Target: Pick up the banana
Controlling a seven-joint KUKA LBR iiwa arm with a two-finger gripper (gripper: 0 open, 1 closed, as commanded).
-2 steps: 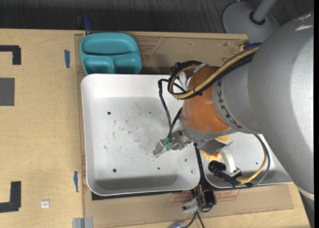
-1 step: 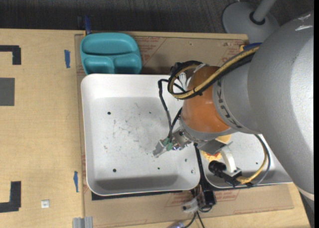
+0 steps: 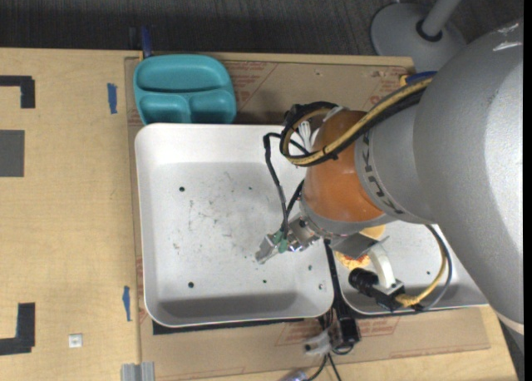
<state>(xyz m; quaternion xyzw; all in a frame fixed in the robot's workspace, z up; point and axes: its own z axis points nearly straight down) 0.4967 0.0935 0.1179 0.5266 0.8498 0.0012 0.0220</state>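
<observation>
The teal moulded plastic tray (image 3: 184,88) is set against the far rim of the left shallow white bin (image 3: 158,205), whose floor is left open for moving. The two-finger gripper (image 3: 274,246) is seen low over that bin's right part; its opening cannot be told, and nothing is seen held. 1 yellow sliver, judged to be the banana (image 3: 376,230), is glimpsed under the orange-banded wrist in the right shallow white bin (image 3: 411,250), so the gripper should be lifted over the 2 adjoining rims and centred across the fruit before closing.
</observation>
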